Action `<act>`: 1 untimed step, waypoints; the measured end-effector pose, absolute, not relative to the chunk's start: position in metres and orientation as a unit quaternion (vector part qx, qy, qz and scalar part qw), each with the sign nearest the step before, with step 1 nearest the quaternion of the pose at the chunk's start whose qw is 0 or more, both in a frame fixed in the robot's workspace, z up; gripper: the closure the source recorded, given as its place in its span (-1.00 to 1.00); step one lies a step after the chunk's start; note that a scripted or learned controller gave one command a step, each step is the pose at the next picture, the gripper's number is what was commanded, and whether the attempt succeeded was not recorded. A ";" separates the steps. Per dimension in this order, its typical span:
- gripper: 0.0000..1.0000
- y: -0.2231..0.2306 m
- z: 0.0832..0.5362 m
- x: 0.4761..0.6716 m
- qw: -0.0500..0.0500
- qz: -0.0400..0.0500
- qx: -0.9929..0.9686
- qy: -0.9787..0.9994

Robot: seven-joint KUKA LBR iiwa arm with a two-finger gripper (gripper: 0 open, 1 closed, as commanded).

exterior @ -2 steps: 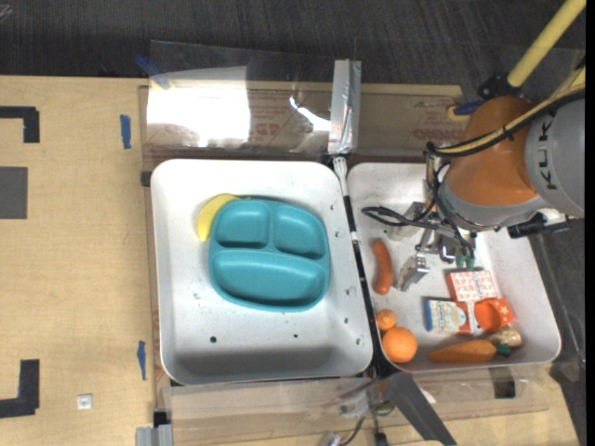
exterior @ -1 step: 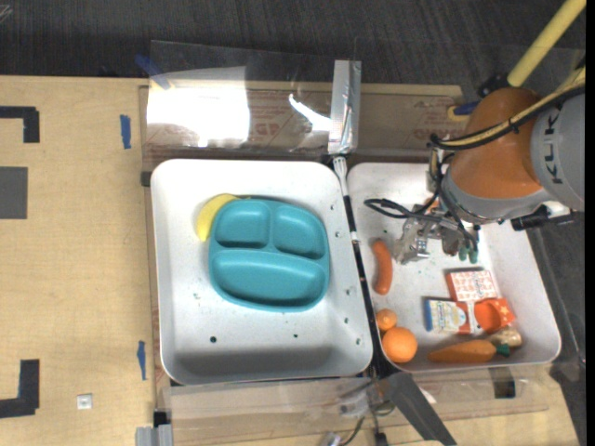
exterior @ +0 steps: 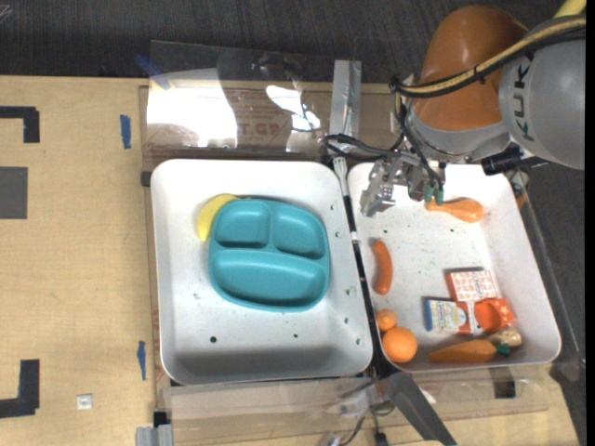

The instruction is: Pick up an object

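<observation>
My gripper (exterior: 402, 186) hangs over the far left part of the right bin (exterior: 539, 277), its fingers spread with nothing between them. Just to its right lies an orange carrot-shaped toy (exterior: 457, 209). An orange-red sausage (exterior: 381, 266) lies below the gripper near the bin's left wall. Along the near side of the bin are an orange ball (exterior: 400, 345), a smaller orange piece (exterior: 386, 321), a blue-and-white carton (exterior: 444, 315), a red-and-white packet (exterior: 472, 285), a red toy (exterior: 495, 316) and a long carrot (exterior: 465, 350).
The left bin (exterior: 177, 333) holds a teal divided plate (exterior: 270, 254) with a yellow item (exterior: 212, 212) tucked under its far left edge. A metal divider (exterior: 344, 100) and clear plastic sheet stand behind the bins. The arm's orange band (exterior: 465, 54) looms above the right bin.
</observation>
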State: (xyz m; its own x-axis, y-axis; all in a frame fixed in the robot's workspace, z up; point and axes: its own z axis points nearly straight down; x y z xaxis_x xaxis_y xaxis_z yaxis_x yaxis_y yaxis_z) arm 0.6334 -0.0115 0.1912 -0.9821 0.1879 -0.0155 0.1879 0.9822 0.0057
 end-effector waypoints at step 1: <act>1.00 0.025 0.227 0.662 0.007 0.001 -0.021 1.000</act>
State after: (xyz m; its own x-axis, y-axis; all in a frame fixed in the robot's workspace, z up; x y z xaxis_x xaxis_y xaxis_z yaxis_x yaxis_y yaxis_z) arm 0.6616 0.0247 0.2271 -0.9991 -0.0413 -0.0137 -0.0413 0.9991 0.0015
